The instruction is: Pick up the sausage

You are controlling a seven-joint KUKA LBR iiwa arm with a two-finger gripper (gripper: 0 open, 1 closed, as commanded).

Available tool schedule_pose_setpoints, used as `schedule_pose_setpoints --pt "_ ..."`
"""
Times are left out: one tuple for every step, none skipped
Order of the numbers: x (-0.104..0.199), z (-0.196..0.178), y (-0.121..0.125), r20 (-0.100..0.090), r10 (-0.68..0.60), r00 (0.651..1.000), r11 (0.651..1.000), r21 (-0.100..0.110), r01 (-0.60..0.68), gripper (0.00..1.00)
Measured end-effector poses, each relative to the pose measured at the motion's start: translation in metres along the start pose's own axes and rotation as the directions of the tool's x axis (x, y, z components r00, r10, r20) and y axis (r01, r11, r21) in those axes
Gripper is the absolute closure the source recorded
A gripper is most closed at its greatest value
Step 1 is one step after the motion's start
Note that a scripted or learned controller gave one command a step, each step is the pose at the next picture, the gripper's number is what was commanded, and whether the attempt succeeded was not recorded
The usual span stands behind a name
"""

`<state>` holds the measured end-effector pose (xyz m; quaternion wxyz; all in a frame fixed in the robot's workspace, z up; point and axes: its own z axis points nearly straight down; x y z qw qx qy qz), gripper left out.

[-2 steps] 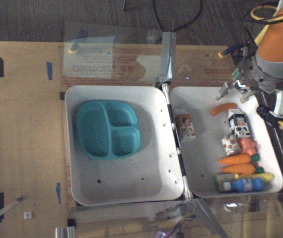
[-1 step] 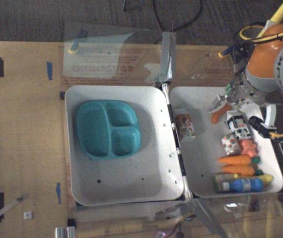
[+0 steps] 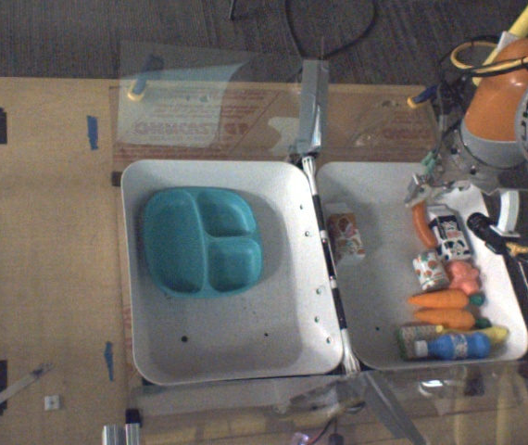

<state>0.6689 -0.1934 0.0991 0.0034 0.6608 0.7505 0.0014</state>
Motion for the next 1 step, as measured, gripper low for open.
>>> schedule_pose_setpoints --pt "0.0377 -0.1093 0.0051 0.000 -0.165 0.986 0.986 0.000 0.165 1.00"
